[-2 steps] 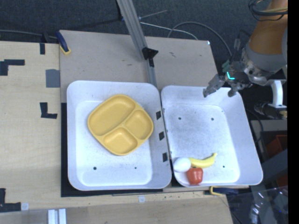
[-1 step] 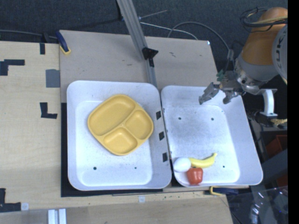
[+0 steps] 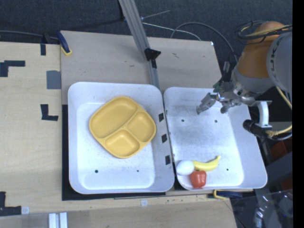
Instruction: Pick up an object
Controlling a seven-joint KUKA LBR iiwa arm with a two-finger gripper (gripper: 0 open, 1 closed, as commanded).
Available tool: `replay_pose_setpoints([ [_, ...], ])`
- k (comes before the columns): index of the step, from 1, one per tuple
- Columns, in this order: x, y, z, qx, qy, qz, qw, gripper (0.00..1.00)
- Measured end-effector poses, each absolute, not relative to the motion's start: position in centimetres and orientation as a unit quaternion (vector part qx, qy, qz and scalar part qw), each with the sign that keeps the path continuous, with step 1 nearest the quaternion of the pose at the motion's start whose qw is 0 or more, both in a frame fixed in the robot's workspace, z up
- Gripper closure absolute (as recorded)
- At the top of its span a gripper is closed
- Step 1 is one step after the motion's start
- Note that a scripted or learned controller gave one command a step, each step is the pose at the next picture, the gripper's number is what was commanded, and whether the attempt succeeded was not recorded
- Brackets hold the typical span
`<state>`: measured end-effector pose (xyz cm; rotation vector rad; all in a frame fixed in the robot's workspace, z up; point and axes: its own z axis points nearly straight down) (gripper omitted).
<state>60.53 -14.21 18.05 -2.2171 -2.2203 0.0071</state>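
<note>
Tool above the right bin, three small things at the bin's near edge.

The grey arm (image 3: 266,56) with its orange band reaches in from the right, and the tool (image 3: 214,106) is over the far part of the right bin (image 3: 209,132), with its two fingers spread apart and nothing between them. A white egg-shaped object (image 3: 185,167), a yellow banana (image 3: 207,164) and a red pepper-like object (image 3: 198,178) lie close together at the near edge of this bin, well apart from the tool. The left bin (image 3: 80,141) holds a yellow divided plate (image 3: 122,126) with three compartments. Both bins stand side by side on the tabletop (image 3: 28,127). No brand or writing can be read on any object.
</note>
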Motion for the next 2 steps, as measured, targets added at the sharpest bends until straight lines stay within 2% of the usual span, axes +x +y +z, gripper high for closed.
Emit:
replay_pose_setpoints([
  [1,60.4,-14.2,13.7,-0.707,-0.708,0.0022,0.002,0.0],
  [2,60.5,-14.1,14.9,-0.706,-0.708,0.0008,0.001,1.0],
])
